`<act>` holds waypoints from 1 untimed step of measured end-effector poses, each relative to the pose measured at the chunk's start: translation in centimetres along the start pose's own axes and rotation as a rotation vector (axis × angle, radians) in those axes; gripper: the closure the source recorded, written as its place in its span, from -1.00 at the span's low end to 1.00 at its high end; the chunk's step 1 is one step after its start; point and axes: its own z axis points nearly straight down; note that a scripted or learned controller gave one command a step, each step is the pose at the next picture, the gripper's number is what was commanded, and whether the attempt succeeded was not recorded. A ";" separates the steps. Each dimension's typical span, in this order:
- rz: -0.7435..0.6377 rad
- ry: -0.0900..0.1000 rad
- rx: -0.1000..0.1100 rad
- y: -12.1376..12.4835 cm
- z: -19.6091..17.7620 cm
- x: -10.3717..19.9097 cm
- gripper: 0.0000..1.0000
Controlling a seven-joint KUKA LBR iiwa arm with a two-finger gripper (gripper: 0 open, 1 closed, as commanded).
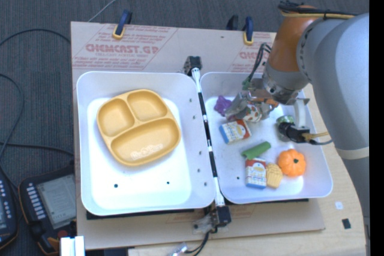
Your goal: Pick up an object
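From above, the gripper (249, 106) is low in the right bin (318, 189), at its far side, over a small cluster of toys. Whether it is spread or pressed together I cannot tell.

Just left of it lies a purple piece (222, 105); just near of it, a small carton (234, 130). Nearer still come a green piece (257, 150), a second carton (255, 174), a yellow piece (273, 175) touching that carton, and an orange pumpkin (291, 162) at the right.

These look like light, stiff play-food items. The cartons offer flat sides for a pinch across the narrow width. The pumpkin is round and likely slippery, so it should be taken across its middle.

The left bin (90, 189) holds a yellow tray (138, 126).
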 end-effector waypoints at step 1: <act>0.000 -0.001 0.001 -0.1 -1.0 0.0 1.00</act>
